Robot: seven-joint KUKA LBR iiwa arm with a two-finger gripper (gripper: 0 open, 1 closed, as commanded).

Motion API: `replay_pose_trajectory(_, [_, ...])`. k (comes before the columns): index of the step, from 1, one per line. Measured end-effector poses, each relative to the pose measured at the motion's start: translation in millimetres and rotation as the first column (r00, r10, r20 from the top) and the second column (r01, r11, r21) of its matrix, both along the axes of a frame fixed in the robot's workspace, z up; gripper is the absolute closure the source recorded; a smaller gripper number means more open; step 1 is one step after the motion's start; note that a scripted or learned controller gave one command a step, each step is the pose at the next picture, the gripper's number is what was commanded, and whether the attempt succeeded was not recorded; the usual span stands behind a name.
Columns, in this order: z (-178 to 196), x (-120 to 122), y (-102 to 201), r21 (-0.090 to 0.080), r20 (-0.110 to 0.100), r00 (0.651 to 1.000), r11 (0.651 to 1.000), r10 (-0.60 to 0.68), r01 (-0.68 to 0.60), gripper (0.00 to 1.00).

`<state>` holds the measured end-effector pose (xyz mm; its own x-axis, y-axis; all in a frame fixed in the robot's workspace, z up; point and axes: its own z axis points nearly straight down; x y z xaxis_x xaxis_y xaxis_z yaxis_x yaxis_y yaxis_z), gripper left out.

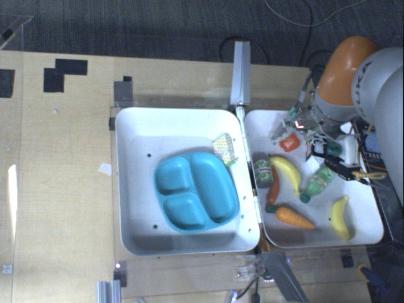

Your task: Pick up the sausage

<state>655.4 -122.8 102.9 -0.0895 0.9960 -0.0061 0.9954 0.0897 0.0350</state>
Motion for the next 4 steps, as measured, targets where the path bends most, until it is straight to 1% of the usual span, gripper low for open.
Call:
replay_pose_trajectory(1, [-13, -61, 19, 0.004, -0.022, 0.994, 0.994, -0.105, 0.106, 0.0])
replay_pose_trajectory(2, [-14, -29, 23, 0.005, -0.026, 0.969, 0.969, -0.246, 0.246, 0.0])
replay_pose_trajectory(3, [75, -48, 7, 0.004, -0.028, 0.964, 0.964, -0.265, 0.266, 0.0])
replay_pose_trajectory(4, [1, -7, -2, 0.005, -0.029, 0.898, 0.899, -0.438, 0.439, 0.0])
